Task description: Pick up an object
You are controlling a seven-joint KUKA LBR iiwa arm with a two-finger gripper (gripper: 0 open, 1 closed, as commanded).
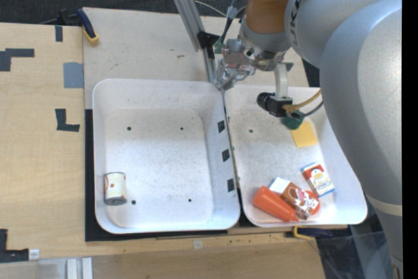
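Two shallow white plastic bins sit side by side. Nearest us, in the right bin (339, 206), we see an orange tapered carrot-like toy (273, 204), a brown-and-white packet (299, 198) touching it, a small red-and-blue carton (318, 179) and a flat yellow square (304, 135). The left bin (157, 219) holds a small white cylindrical can (115, 188). Farther back, the grey arm bends down, its gripper (225, 80) above the bins' shared rim; we cannot tell its state.

A single camera is fixed above the bench (39, 140), looking down at a slant on both white bins (157, 160), which fill the frame's centre. The arm (353, 42) looms close at upper right.
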